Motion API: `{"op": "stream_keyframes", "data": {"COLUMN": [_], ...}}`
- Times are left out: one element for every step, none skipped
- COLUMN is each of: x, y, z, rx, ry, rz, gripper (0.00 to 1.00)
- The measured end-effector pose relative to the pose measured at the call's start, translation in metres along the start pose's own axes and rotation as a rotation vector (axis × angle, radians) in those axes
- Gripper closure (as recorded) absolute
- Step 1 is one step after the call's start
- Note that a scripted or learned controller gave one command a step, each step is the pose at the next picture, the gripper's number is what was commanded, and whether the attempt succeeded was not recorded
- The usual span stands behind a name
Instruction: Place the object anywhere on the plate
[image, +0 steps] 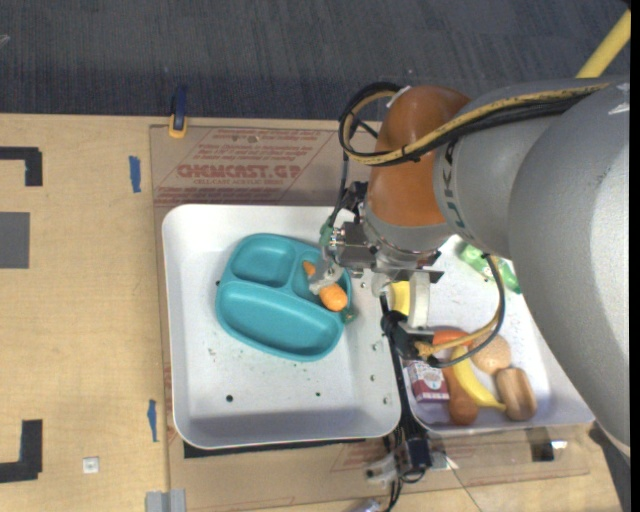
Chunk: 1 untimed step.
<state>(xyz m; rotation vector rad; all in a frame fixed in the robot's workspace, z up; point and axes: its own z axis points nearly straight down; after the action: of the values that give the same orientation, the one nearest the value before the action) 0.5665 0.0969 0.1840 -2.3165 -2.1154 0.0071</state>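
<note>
A teal divided plate (275, 300) lies in the left white bin (200, 400). A small orange object (333, 296) sits at the plate's right edge, over its rim. A smaller orange bit (310, 268) shows just left of it, on the plate. My gripper (338, 262) hangs directly above the orange object, under the grey wrist and orange band (410, 150). The wrist body hides most of the gripper, so I cannot make out whether the orange object is held or resting on the plate.
The right bin (560, 405) holds a banana (470, 385), a brown bread roll (515, 392), a red packet (428, 382), a yellow item (400, 297) and a green item (470, 255). Cables (495, 300) loop down from the arm. Cardboard (80, 300) covers the bench.
</note>
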Motion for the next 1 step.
{"op": "stream_keyframes", "data": {"x": [0.0], "y": [0.0], "z": [0.0], "rx": [0.0], "ry": [0.0], "rz": [0.0], "gripper": [0.0]}}
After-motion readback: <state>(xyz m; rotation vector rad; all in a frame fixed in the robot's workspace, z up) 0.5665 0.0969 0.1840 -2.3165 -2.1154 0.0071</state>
